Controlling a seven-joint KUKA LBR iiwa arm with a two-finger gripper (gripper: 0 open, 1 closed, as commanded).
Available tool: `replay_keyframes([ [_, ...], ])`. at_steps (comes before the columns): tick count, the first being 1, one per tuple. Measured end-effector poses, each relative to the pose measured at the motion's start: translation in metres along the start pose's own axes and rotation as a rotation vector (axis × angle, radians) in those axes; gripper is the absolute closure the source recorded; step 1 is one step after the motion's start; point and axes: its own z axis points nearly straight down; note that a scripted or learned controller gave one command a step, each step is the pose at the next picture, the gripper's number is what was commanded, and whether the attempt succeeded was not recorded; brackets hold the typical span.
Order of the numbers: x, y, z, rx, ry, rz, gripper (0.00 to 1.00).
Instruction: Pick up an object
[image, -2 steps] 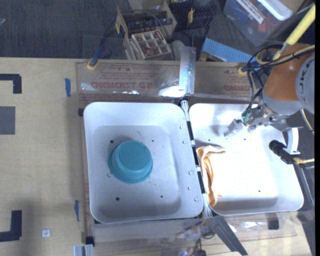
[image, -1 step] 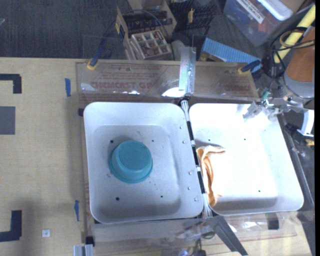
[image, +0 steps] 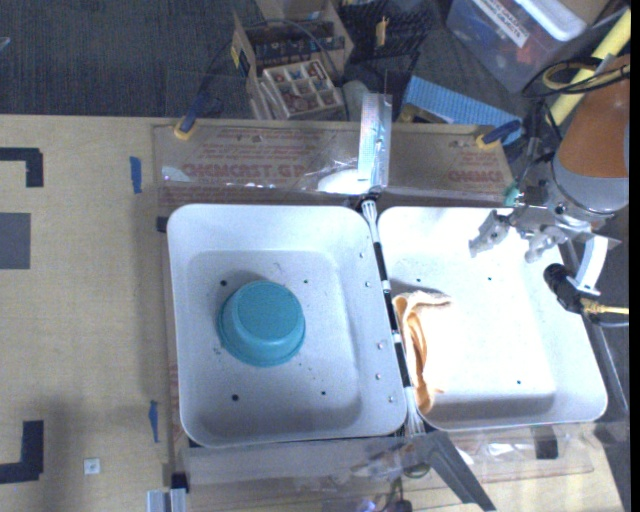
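A teal bowl (image: 262, 321) lies upside down in the middle of the left bin (image: 190, 240). A tan-orange cloth (image: 417, 335) is draped along the left wall of the right bin (image: 560, 400). My gripper (image: 512, 238) hangs over the far right part of the right bin, well away from the cloth and high above the floor. Its fingers are spread apart, open, with nothing between them.
The grey arm with its orange band (image: 598, 140) comes in from the upper right. A black cable (image: 570, 285) hangs by the bin's right rim. Cardboard strips (image: 260, 170) and cluttered boxes (image: 295, 75) lie behind both bins.
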Motion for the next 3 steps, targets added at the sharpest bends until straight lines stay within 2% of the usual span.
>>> replay_keyframes([
  [1,0.032,0.002,0.082,0.001,0.000,-0.228,0.00],
  [2,0.060,0.022,0.102,-0.008,-0.002,-0.253,0.00],
  [3,0.039,-0.022,0.101,-0.005,-0.001,-0.412,0.00],
])
